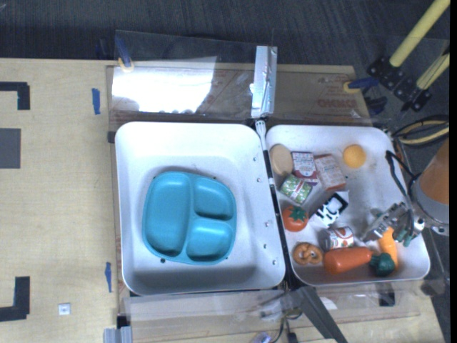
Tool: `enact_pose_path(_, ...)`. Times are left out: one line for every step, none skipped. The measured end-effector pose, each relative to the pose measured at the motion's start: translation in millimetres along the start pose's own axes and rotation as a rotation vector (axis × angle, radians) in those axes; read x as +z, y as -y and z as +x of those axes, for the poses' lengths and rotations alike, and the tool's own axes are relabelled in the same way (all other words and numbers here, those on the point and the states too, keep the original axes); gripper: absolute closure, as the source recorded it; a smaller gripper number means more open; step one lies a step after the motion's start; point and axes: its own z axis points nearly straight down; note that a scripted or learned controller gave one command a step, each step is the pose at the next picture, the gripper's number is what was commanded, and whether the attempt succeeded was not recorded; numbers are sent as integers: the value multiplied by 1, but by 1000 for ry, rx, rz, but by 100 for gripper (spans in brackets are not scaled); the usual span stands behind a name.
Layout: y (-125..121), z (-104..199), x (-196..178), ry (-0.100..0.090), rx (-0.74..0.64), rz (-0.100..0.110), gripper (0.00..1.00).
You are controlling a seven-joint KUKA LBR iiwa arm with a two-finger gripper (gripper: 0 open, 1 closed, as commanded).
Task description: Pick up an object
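Two white bins sit side by side; the left bin [128, 191] holds a blue sectioned plate [189, 215] lying flat near its middle, with bare floor all around it up to the walls; the right bin [371, 138] is crowded along its left and lower parts. Going rightward there: a tan oval piece [280, 160] near the dividing edge, small printed cartons [312, 168] just beside it, a green-labelled packet [295, 189], a red tomato-like toy [294, 219], a black-and-white card [330, 208], a round orange face toy [307, 254], a toy carrot [351, 260] with a green end lying along the bottom wall, and a yellow ball [353, 155] alone near the upper right, with open floor below it. The gripper [391, 224] hangs low at the bin's right side, above the carrot's green end and close to the right wall; whether its fingers are apart or together cannot be told; nothing visibly sits between them.
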Motion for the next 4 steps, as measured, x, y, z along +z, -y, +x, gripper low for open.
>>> enact_pose_path(-48, -35, -14, 3, -53, 7, 100)
enact_pose_path(-47, -35, -13, 2, -52, 9, 0)
enact_pose_path(-4, -13, 1, 3, -35, 9, 0)
enact_pose_path(-80, -72, 3, 1, 120, 6, 0)
